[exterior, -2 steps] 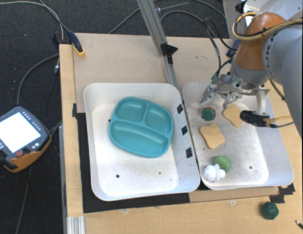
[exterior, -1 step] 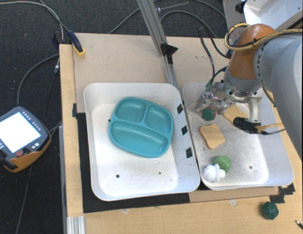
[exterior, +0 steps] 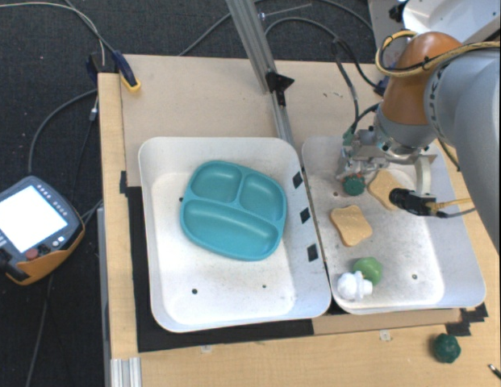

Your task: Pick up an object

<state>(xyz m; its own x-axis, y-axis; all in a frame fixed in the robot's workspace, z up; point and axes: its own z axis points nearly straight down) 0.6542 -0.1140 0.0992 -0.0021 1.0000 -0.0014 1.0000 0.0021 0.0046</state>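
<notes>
white plastic forms two shallow bins set side by side on a tan bench (exterior: 194, 95); the right bin (exterior: 444, 285) is taken as the landmark. beside it, on the far side of the shared rims, lies the left bin (exterior: 226, 309), in which a teal divided plate (exterior: 233, 210) is seen lying flat. over the upper part of the right bin the grey arm (exterior: 468, 95), with its orange band (exterior: 415, 83), is seen reaching down, and the gripper (exterior: 356, 172) is placed low near that bin's upper left corner. a small dark green ball (exterior: 353, 186) is found right at the fingertips, touching or nearly touching them; whether the fingers are clenched on it or released cannot be told. just beside the ball, toward the bin's middle, a tan toast-shaped piece (exterior: 351, 225) lies on the floor, and a second tan piece (exterior: 384, 189) is partly hidden under the gripper. near the bin's lower left edge a green round object (exterior: 368, 269) and a white object (exterior: 354, 285) are seen touching each other. outside the bin, below its lower right corner, another dark green ball (exterior: 446, 347) rests on the bench.
</notes>
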